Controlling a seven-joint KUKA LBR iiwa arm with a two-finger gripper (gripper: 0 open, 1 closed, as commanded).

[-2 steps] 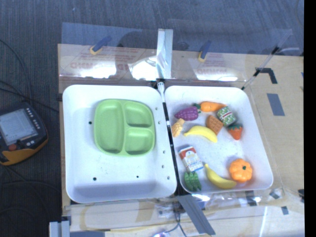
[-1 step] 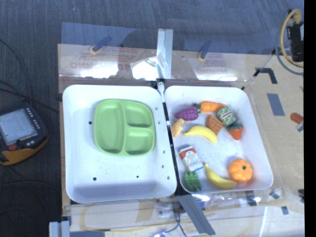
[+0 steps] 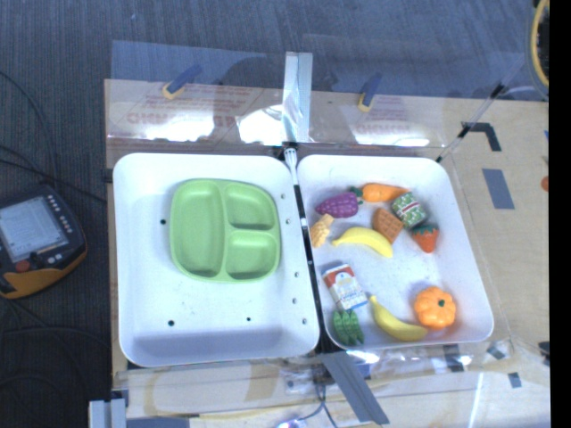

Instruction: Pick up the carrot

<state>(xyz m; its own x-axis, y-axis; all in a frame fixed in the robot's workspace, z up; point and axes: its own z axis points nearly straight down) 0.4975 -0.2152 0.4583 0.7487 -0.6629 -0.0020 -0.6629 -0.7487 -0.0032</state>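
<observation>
Yellow plastic banana (image 3: 397, 322) and round orange pumpkin (image 3: 434, 308), lower right of frame: we leave these. Small orange toy carrot (image 3: 384, 192): upper part of the right white bin (image 3: 455, 266), near purple grapes (image 3: 339, 205); we would close across its middle. Finger state: we cannot tell. Tan bench (image 3: 513, 239); dark carpet floor (image 3: 53, 78).

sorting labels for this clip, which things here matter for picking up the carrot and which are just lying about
For the job:
carrot, at the far edge of the right bin

Just lying about:
grapes
two bananas
strawberry
small pumpkin
carton
green tray in the left bin
</observation>
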